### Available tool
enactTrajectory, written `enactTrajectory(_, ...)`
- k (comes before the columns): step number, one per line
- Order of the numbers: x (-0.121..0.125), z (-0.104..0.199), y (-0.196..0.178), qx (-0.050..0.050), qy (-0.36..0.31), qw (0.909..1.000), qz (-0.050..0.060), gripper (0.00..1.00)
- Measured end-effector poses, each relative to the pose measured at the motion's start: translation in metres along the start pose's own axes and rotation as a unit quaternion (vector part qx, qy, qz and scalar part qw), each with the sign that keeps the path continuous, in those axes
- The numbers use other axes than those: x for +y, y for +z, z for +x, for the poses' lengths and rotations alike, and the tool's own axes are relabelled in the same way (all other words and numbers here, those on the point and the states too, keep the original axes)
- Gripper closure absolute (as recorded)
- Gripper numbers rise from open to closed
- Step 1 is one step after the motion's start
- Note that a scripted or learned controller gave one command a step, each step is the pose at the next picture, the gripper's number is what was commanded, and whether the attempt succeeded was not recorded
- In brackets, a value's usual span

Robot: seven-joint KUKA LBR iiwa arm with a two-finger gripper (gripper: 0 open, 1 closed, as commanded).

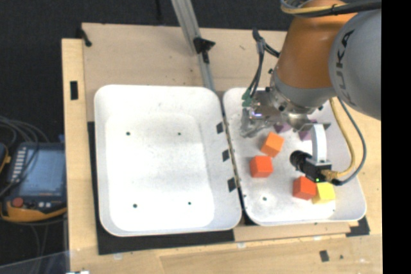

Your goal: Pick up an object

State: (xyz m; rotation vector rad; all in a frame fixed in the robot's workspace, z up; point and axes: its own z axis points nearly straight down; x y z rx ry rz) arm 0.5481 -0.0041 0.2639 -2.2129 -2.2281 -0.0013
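My gripper (252, 124) hangs low over the back left part of the right bin (282, 215), under the grey and orange arm. Just to its right lies an orange block (272, 144), close to the gripper but not visibly held. A red-orange block (261, 166) sits in front of that one. Nearer the front right are a red block (303, 188) and a yellow block (325, 194), touching each other. A purple piece (307, 134) peeks out from under the wrist, mostly hidden.
The left bin (115, 106) lies beside the right one, with a row of dark clips (226, 154) along the shared edge. A slanted metal pole (183, 6) rises behind the bins. A teach pendant (32, 176) rests off the bench at left.
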Motion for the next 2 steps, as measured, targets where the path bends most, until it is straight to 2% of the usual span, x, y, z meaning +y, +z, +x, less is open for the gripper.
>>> enactTrajectory(2,-0.023,0.103,0.005,0.000,0.000,1.0000,0.002,1.00)
